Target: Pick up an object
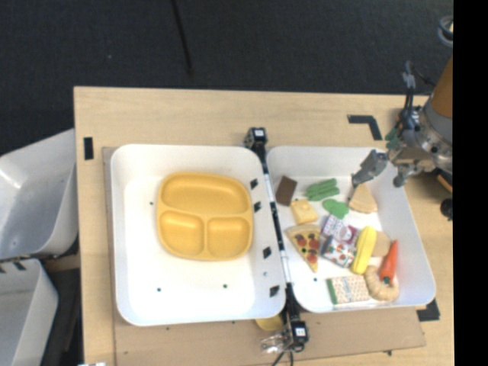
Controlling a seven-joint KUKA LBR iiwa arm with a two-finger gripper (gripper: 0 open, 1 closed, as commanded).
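- And there's the grey two-finger gripper, hovering over the back right part of the right white bin, fingers spread apart, nothing between them.
- Just below its left finger: a tan bread-slice toy, lying among the other toy food.
- Nearby, a yellow corn cob and an orange carrot.
- Over in the left white bin, a yellow divided plastic plate.

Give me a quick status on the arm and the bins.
Tool above right bin, far corner, nothing held. Toy food heaped below it; bread slice nearest. Yellow divided plate alone in left bin.
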